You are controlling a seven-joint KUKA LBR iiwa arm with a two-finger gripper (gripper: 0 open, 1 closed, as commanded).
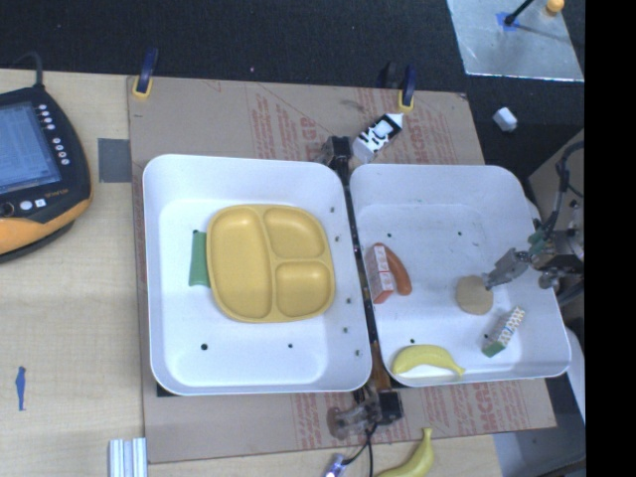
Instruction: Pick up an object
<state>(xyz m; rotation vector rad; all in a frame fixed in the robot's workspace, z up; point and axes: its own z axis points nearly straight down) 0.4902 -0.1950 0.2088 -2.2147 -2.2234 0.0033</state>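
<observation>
The right bin (pixel 437 192) holds a tan round disc (pixel 475 295), a red-orange sausage-like piece beside a small packet (pixel 387 270), a yellow banana (pixel 427 362) at the front wall, and a small green and white packet (pixel 504 330). My gripper (pixel 513 265) reaches in over the bin's right rim, just right of and slightly above the tan disc, close to it. Nothing shows in its grasp. In the left bin (pixel 169 356), a yellow compartment plate (pixel 268 262) lies over a green item (pixel 198 258).
A teach pendant (pixel 35 172) sits on the bench at far left. Another banana (pixel 412 455) lies outside the bins at the front. A black and white item (pixel 379 134) rests behind the bins. Blue clamps (pixel 406 87) hold the cardboard.
</observation>
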